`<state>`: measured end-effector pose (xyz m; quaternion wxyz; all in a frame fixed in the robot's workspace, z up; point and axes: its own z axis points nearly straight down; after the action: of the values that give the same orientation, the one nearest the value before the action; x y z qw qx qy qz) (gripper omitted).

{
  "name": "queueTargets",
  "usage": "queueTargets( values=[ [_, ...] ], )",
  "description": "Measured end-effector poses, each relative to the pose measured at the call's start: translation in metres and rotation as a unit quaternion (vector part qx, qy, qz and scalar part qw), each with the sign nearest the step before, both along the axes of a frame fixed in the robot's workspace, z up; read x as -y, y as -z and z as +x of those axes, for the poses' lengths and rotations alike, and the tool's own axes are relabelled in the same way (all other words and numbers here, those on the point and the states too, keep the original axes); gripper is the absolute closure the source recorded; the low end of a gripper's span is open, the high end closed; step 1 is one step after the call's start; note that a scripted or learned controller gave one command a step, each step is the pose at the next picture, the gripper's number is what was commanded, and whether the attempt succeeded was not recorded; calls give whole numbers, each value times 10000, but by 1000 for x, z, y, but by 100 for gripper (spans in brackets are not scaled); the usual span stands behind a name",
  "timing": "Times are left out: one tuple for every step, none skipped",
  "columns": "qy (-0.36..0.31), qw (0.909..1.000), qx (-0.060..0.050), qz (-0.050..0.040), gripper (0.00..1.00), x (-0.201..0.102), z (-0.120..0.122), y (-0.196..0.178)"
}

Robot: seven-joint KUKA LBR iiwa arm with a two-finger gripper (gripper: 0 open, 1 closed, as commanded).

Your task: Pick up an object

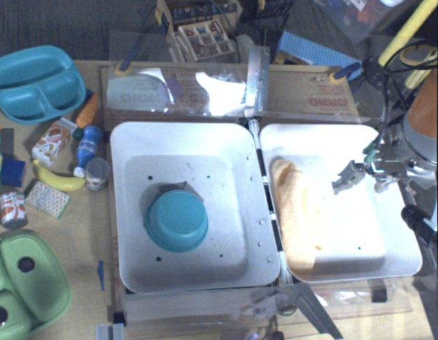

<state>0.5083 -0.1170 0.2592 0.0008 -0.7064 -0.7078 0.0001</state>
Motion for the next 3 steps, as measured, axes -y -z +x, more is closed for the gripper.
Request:
queueTargets(
  values=[
    [55,10000,70,-14,0,14,85,169],
    [-393,9992,59,-12,0,-13,70,169],
    [-378,9992,84,-7,100,-13,71,158]
  ],
)
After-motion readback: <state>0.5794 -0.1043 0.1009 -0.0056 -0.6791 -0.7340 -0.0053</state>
